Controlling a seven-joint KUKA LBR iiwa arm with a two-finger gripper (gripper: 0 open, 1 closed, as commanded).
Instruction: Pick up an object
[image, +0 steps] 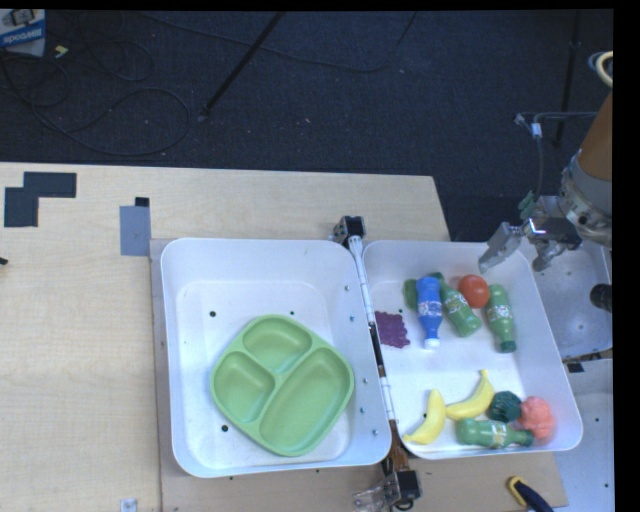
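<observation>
I see my gripper (521, 248) hanging with fingers spread and holding nothing over the right bin's (560, 345) far rim, just beyond the tomato (474, 291).

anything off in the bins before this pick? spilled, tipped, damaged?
Nothing looks spilled or broken. The bottles, including the blue bottle, lie on their sides in the right bin, normal for loose clutter. The green divided plate sits flat but skewed in the left bin. The gripper hovers at the right bin's far rim, open.

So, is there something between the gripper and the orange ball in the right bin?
Nothing visible does. The gripper hangs over the right bin's far corner, and the orange ball lies uncovered just nearer the camera.
</observation>
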